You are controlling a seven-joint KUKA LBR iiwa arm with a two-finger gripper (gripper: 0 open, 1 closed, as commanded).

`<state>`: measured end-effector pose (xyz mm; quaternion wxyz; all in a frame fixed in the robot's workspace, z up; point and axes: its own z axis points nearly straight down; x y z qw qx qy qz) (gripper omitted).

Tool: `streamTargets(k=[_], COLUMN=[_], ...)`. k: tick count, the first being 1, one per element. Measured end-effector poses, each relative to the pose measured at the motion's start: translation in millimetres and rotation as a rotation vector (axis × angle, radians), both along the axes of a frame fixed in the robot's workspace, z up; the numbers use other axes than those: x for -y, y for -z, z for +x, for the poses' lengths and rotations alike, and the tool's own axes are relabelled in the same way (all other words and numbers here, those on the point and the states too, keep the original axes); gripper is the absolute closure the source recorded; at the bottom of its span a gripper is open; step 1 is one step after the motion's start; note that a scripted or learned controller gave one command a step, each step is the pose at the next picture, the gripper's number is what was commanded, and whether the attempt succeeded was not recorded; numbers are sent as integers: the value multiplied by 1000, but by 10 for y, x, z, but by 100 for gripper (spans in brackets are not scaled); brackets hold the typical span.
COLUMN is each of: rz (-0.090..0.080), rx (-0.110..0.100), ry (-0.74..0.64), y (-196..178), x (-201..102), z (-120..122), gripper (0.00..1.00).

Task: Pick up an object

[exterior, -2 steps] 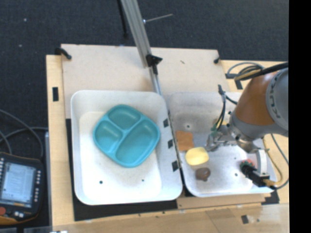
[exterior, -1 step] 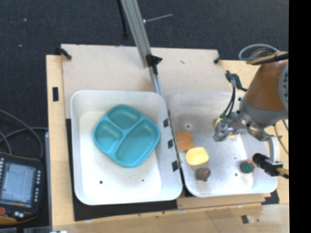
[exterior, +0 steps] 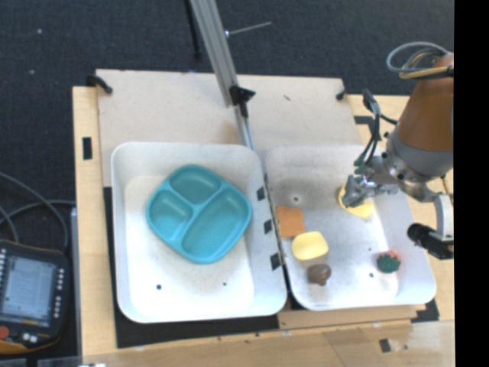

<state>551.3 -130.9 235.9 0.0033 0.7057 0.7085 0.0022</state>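
White bins are sitting side by side on the desk point(exterior: 168, 113). In the left bin point(exterior: 126, 281) a blue sectioned tray point(exterior: 200, 212) is lying flat, slightly turned, near the middle. In the right bin point(exterior: 412, 281) several small things are lying apart from one another: an orange square point(exterior: 290, 222) near the left wall, a yellow block point(exterior: 309, 245) just below it, a brown lump point(exterior: 318, 274) just below that, and a green and red piece point(exterior: 389, 261) towards the lower right corner. A pale yellow piece point(exterior: 362, 209) is lying in the upper part of this bin.

Reaching in from the right, the arm point(exterior: 428, 125) is hanging over the right bin, its orange band showing above the grey wrist. The hand point(exterior: 353, 193) is sitting low at the upper left edge of the pale yellow piece, touching or nearly touching it; I cannot tell which. Whether the hand is released or clenched cannot be told from this angle, and nothing is seen gripped in it. A slanted metal rail point(exterior: 218, 44) is crossing the desk's back edge above the gap between the bins. A pendant with a screen point(exterior: 27, 289) is lying left of the desk.
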Motion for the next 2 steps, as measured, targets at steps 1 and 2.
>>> streamTargets(k=[1, 2], rz=[0, 1], rx=[0, -7], ry=[0, -2], y=[-479, -333], x=[10, -532], z=[17, 199], gripper=[100, 100])
